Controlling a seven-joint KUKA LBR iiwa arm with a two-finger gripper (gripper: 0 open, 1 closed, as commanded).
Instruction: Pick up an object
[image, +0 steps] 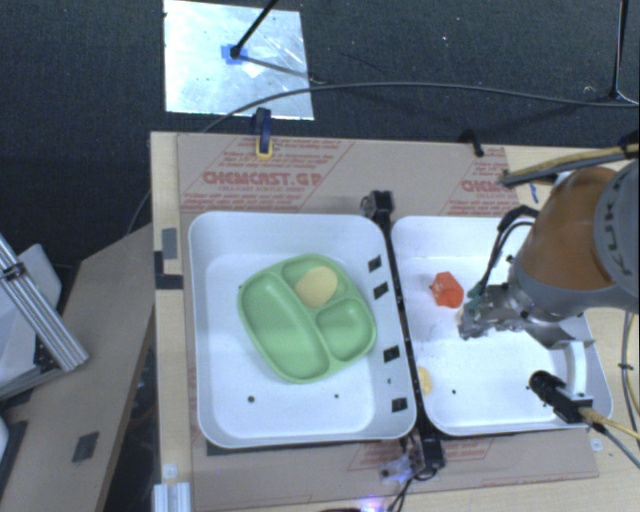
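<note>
The arm reached in from the right and its gripper (478, 322) hung low over the right bin (500, 405), roughly at that bin's middle. From where I stood the end of it was a dark knot of metal and cable, and I could not tell how it was set.

A small orange-red object (447, 289) lay on the floor of the right bin, toward its far edge and near the divider (397, 320) between the two bins, just beside the gripper on its far left side and seemingly not touching it. A little yellow piece (425, 380) sat against the right bin's left wall, nearer the front corner.

In the left bin (225, 400) a green sectioned plate (290, 345) rested near the middle, with a pale yellow lump (318, 286) in its far compartment.

I judged this the approach step: nothing looked lifted. The next move would call for shifting slightly toward the far left, centring over the orange-red object, then descending squarely.
</note>
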